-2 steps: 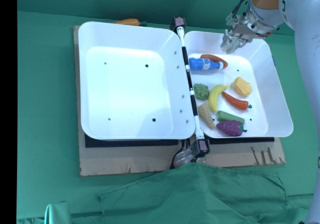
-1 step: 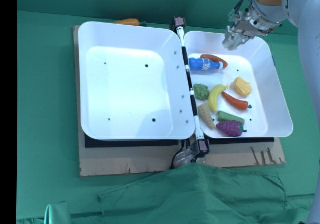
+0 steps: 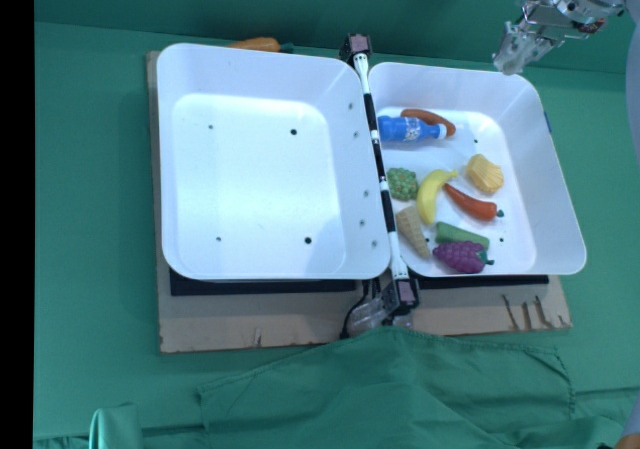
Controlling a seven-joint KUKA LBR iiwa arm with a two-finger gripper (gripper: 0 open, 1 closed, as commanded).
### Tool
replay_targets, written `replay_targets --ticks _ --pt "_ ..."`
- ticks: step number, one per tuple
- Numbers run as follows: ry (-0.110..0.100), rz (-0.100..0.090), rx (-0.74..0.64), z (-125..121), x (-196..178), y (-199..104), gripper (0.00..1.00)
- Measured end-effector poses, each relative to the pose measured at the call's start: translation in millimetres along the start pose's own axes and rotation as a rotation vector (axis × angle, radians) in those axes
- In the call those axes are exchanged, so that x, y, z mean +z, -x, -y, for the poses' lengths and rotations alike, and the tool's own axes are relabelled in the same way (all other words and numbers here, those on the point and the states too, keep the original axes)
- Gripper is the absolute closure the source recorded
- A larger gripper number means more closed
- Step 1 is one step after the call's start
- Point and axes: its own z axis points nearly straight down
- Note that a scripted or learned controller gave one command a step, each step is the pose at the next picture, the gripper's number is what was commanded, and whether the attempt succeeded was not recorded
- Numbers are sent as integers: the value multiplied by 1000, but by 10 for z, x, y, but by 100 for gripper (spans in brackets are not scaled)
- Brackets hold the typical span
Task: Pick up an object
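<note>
Green cloth [image 3: 90, 187] covers the whole bench, and a sheet of brown cardboard [image 3: 260, 329] lies on it under two white bins set side by side. From the camera view above, the left bin [image 3: 175, 72] has a bare floor dotted with a few small holes. The right bin [image 3: 545, 177] holds all the toy food, gathered toward its left half: a blue bottle [image 3: 408, 130] lying on its side, with a red sausage [image 3: 430, 120] touching it just behind, a green broccoli floret [image 3: 402, 183], a yellow banana [image 3: 432, 193], a piece of corn [image 3: 485, 174], a red chilli [image 3: 472, 203], a pale cone [image 3: 412, 230], a green cucumber [image 3: 462, 234] and a bunch of purple grapes [image 3: 460, 257] nearest the front rim. An orange toy [image 3: 256, 43] lies outside, behind the left bin. The gripper [image 3: 512, 55] hangs above the right bin's far right corner, well apart from the food, carrying nothing; its fingers sit close together.
</note>
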Motion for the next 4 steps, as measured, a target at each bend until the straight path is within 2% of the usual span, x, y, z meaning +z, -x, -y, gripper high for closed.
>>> replay_targets --ticks 1,2,3,4 --pt "-7 -2 -3 12 26 -32 0" --pt "-17 -7 -7 423 682 -709 0" --pt "-3 -4 -4 264 360 -732 0" --pt "3 -2 -1 256 231 -720 100"
